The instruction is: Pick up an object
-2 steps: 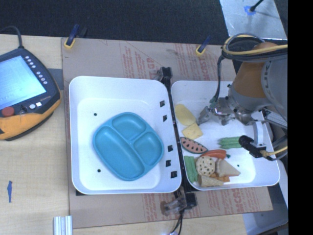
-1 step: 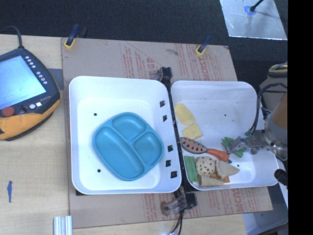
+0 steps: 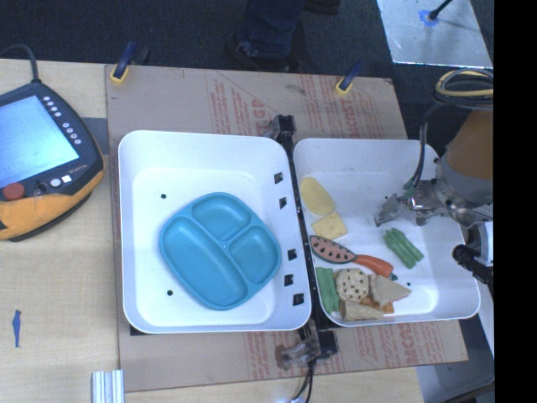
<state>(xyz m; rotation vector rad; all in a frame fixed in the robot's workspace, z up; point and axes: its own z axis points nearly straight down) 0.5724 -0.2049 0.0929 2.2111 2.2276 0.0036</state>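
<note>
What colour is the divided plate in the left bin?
Light blue all over; the divided plate shows clearly in the camera view, lying in the left bin.

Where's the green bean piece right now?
In the right bin, the green bean piece lies toward its right side, just below the gripper and right of the carrot.

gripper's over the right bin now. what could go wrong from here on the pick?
1. The gripper hangs over bare bin floor, beside the green bean piece; closing here would likely grab nothing.
2. The cookie, bread slices and carrot lie heaped touching each other, so a grasp there may shove neighbours or lift two.
3. That heap sits near the right bin front wall, so a finger could catch the rim.
</note>
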